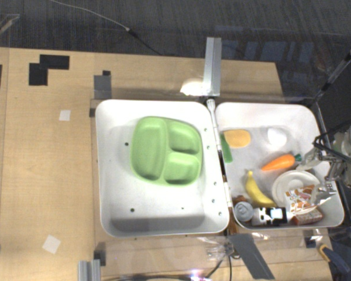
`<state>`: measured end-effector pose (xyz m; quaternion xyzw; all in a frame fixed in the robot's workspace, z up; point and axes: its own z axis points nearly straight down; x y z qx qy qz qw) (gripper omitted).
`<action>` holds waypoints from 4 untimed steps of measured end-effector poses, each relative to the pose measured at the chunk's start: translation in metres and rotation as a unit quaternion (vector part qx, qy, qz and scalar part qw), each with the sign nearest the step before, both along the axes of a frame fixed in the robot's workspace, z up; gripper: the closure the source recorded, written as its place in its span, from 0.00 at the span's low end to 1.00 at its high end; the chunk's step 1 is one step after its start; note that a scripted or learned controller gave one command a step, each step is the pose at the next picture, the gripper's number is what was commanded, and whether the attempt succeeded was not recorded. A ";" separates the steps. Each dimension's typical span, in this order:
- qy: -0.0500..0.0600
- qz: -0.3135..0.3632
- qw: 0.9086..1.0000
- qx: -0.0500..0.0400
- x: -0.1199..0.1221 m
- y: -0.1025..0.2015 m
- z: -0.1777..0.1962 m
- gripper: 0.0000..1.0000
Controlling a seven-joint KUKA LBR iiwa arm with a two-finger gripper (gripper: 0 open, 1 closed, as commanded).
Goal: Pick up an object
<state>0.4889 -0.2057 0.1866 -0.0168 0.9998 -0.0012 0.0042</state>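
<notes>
You are looking down at a slant on a wooden bench (41, 174) carrying two shallow white bins side by side. The left bin (114, 204) holds one item, a green divided tray (165, 150), lying flat near its middle with bare floor around it. The right bin (298, 119) holds every likely target for the pick: a carrot (278, 163) lying at a slant, a banana (257, 190) curving below it, an orange-yellow disc (237, 138) near the dividing wall, a green marker (227, 148) lying along that wall, a white plate (288, 183), crumpled packaging (305, 206) and a small dark bottle (268, 215) crowded into the near corner. Judging from the layout, the clutter gathers at the near right because loose items settle against the walls, so the carrot and banana, with open floor beside them, look the easier grasps. The gripper (329, 170) enters from the right and sits over the right bin's outer rim, beside the plate and packaging; nothing is seen between its fingers, and you cannot tell whether they are wide or narrow. The bench shows dark cut-outs (48, 67) at its far left and pale tape squares (65, 115). Beyond it lies dark carpet (164, 10) crossed by a thin cable (93, 13).
</notes>
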 end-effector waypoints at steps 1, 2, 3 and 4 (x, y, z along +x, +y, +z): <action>-0.002 0.012 1.000 0.000 0.036 0.033 -0.089 0.00; -0.004 0.091 0.996 0.000 0.132 0.120 -0.097 0.00; -0.012 0.090 0.996 -0.001 0.136 0.120 -0.081 1.00; -0.006 0.130 0.991 -0.002 0.183 0.087 0.021 1.00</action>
